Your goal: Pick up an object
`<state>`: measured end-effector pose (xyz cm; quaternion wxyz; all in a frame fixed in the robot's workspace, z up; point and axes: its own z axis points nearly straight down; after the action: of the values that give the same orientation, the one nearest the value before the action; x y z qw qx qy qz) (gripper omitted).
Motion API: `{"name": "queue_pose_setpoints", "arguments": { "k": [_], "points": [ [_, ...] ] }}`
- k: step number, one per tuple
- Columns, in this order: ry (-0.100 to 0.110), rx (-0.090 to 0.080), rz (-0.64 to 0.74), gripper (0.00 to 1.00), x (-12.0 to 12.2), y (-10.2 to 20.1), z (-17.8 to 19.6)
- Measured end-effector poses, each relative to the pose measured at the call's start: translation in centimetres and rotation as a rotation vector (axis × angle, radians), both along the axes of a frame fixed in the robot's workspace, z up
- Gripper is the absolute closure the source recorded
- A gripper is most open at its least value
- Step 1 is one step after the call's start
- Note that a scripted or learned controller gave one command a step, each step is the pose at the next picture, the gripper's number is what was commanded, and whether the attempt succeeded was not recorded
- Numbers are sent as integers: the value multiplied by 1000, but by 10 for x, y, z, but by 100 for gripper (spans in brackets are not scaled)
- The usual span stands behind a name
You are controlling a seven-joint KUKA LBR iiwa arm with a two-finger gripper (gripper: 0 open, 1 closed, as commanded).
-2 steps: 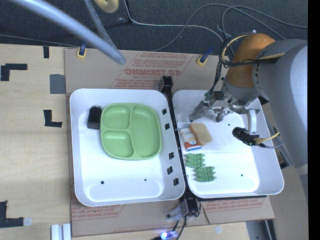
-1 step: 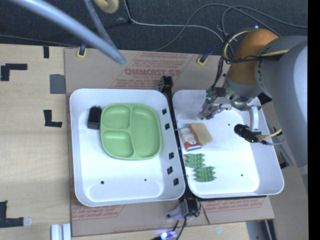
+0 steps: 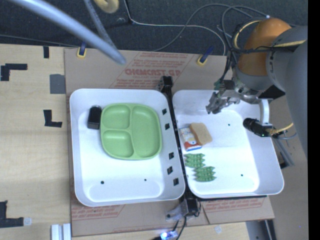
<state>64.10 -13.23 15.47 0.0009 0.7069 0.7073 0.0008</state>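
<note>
Bench (image 3: 30, 134): pale wood with dark tape marks at the left; a cardboard sheet (image 3: 150, 66) with red print lies under both bins.
Left bin (image 3: 82, 184): shallow and white, on the left half of the cardboard.
Black block (image 3: 94, 117): small and dark, in the left bin near its upper left corner, touching or just beside the plate's left edge.
Plate (image 3: 131, 131): green with three compartments, flat in the upper middle of the left bin, nothing in its compartments.
Divider (image 3: 172, 134): where the two bin rims meet, a dark strip with small black clips along it.
Right bin (image 3: 260, 181): white, beside the left bin, holding the small things along its left side.
Carton (image 3: 188, 138): small red-and-white pack lying just right of the divider, touching the sponge.
Sponge (image 3: 201, 133): tan block, tilted, beside the carton on its right.
Pea pods (image 3: 200, 166): two green pods below the carton, one above the other, near the bin's left wall.
Gripper (image 3: 216, 105): over the upper middle of the right bin, above and to the right of the sponge, well apart from the pods; nothing shows between its fingers, and I cannot tell whether they are spread or closed.
Arm (image 3: 280, 54): reaches in from the right, grey with the orange band high at the upper right, the wrist bent down and leftward toward the bin; cables loop behind it.
</note>
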Motion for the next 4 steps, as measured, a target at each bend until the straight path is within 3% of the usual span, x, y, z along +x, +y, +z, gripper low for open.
{"name": "queue_pose_setpoints", "arguments": {
  "k": [2,4],
  "points": [
    [-1,0,1,100,2,2,89],
    [6,0,2,100,-32,90,81]
  ]
}}
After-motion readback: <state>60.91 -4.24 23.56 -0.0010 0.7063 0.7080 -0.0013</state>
